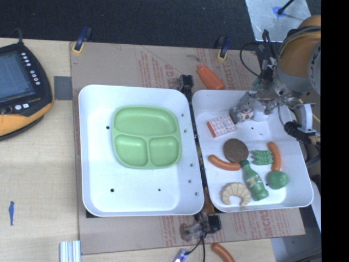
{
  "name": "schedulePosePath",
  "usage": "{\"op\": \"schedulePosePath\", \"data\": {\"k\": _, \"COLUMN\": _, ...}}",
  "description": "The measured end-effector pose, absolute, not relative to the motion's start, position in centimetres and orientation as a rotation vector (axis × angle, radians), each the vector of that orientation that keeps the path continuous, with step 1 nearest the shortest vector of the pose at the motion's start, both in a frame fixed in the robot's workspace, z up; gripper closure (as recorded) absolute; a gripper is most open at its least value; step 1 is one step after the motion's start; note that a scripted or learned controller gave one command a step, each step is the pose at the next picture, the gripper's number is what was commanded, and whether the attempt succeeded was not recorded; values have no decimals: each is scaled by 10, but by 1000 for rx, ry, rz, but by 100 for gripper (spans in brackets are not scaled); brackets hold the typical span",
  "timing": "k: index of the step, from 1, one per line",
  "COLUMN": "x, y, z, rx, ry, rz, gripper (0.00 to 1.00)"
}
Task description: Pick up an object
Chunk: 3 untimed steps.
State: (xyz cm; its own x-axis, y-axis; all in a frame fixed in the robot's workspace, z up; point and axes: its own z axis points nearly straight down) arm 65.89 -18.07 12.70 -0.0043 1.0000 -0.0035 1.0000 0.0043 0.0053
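The right bin (297, 201) holds several toy foods. Among them are a red-and-white box (221, 126), a brown round cookie (235, 150), an orange sausage (224, 162), a green bottle (254, 180) and a croissant (236, 194). Green beans (260, 157), a second sausage (274, 154) and a green round piece (277, 179) lie towards its right side. My gripper (244, 112) is low over the bin's far part, just right of the box. A small red-and-white thing (248, 115) sits right at its tip.
The left bin (95, 162) holds a green divided plate (146, 136). An orange carrot (210, 77) lies on the cardboard behind the bins, and another sausage (223, 251) lies in front. A teach pendant (19, 89) rests at the far left.
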Motion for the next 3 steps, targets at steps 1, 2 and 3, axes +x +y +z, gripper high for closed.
{"op": "schedulePosePath", "data": {"k": 1, "x": 656, "y": -177, "z": 114, "rx": 2218, "ry": 2226, "rz": -2, "gripper": 0}}
{"op": "schedulePosePath", "data": {"k": 2, "x": 660, "y": -211, "z": 98, "rx": 2213, "ry": 2223, "rz": 9, "gripper": 0}}
{"op": "schedulePosePath", "data": {"k": 3, "x": 554, "y": -153, "z": 91, "rx": 2219, "ry": 2230, "rz": -6, "gripper": 0}}
